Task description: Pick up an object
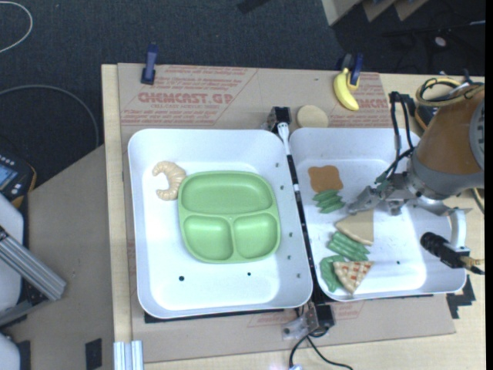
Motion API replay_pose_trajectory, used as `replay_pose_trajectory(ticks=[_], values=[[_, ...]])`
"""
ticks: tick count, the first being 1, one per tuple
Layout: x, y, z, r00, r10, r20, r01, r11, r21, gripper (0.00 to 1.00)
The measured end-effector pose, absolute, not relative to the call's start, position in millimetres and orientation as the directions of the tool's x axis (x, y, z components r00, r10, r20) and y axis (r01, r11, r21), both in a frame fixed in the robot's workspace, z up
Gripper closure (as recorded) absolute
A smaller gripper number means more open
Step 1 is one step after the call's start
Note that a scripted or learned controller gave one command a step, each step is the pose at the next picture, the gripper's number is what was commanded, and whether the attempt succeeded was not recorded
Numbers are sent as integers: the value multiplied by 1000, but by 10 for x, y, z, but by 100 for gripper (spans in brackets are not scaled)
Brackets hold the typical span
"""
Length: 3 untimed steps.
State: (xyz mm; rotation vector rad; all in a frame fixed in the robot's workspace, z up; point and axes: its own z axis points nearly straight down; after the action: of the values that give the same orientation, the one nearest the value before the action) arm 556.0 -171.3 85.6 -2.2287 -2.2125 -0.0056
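Gripper (pixel 368 200) sits low in the right bin (pixel 400 280), tips just beside the sandwich wedge (pixel 356 228); can't tell its opening or any hold. Green beans (pixel 328 200), toast square (pixel 325 177) and pizza slice (pixel 353 272) crowd the bin's left half, so picks lie near that wall. The right half has open room. Left bin (pixel 154 284) holds a green divided plate (pixel 229 215) and a croissant (pixel 169 179).

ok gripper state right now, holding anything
gripper: cannot be told; it sits low in the right bin, just above the beige wedge.
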Motion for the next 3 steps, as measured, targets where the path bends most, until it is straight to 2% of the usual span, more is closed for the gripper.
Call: replay_pose_trajectory(ticks=[1,2,3], values=[[4787,-1069,845,0,1000,4,1000,0,-7,0],[4819,-1100,844,1,1000,0,1000,-1,0,0],[4790,-993,846,0,1000,2,1000,0,-2,0]])
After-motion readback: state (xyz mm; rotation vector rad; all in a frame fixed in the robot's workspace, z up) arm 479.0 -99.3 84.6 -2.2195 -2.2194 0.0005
